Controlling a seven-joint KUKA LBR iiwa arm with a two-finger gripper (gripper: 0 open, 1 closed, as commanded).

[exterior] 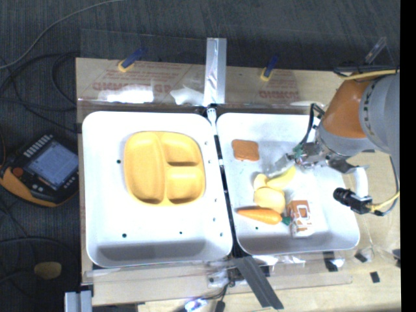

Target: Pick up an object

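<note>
The right bin [325, 236] holds several food items. An orange-brown flat square [245, 149] lies at the back left. A yellow banana [278, 176] lies in the middle, with a pale yellow lump [272, 199] just in front of it. An orange carrot [259, 215] and a small orange-and-white box [299, 216] lie near the front. My gripper [296, 156] reaches in from the right and sits low at the banana's right end. I cannot tell whether it touches the banana.
The left bin [104, 194] holds a yellow divided tray [164, 166]. The arm's orange band [348, 112] and grey wrist hang over the right bin's far right corner. A handheld controller [39, 168] lies on the floor at the left.
</note>
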